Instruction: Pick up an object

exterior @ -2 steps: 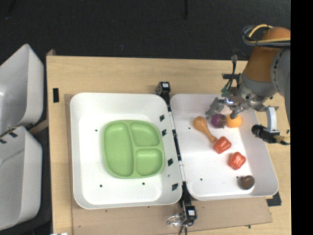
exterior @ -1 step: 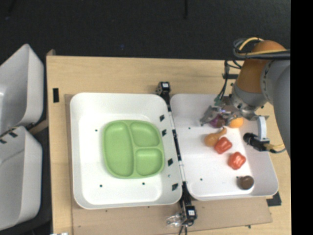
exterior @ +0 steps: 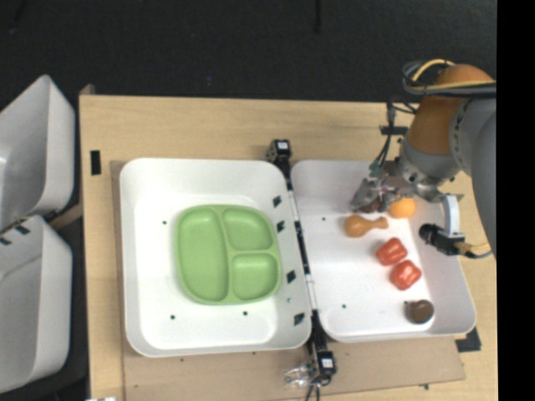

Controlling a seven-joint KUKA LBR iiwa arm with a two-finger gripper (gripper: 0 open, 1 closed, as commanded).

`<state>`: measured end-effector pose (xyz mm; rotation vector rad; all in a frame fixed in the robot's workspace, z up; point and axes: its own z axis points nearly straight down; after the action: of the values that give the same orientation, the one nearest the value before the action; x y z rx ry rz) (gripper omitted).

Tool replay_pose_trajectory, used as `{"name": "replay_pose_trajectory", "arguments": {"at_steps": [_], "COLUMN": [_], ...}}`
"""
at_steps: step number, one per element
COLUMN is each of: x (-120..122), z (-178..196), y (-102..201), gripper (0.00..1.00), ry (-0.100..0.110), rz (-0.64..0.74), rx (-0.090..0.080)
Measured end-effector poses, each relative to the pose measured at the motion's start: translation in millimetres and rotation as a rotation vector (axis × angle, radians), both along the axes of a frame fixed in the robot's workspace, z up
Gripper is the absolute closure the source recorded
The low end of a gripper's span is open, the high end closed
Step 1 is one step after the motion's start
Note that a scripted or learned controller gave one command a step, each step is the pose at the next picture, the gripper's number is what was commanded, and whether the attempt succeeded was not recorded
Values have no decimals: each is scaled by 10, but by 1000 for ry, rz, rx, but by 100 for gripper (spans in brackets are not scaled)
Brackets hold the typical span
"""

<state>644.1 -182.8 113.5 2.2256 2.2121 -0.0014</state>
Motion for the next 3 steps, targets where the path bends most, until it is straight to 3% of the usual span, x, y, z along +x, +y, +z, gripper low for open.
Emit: {"name": "replay_pose_trajectory", "arguments": {"at_steps": [2,3], "x": [-9,-212], "z": [1169,1153], "y": [-37,525], "gripper": [100,100], "ry": [-3,3], "rz": [3,12], "rx": [1,4]}}
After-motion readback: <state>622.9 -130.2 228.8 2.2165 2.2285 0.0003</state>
